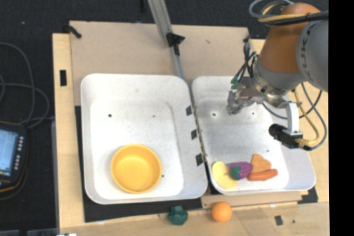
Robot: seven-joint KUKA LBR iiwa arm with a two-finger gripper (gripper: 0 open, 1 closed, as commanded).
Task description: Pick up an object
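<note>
My gripper [237, 102] hangs over the upper middle of the right bin [221, 124], pointing down at bare bin floor. Nothing shows between its fingers. In the front corner of that bin lie a pale yellow piece [221, 174], a purple and green toy [240, 170], an orange wedge [260, 162] and a red-orange carrot-like piece [262, 176]. These lie well below the gripper in the view. A yellow bowl [136, 168] sits in the front of the left bin [110, 102].
An orange ball [221, 211] and a small green object [177, 215] lie on the bench in front of the bins. A metal rail [157, 8] slants down to the gap between the bins. Cables hang by the arm's wrist at the right.
</note>
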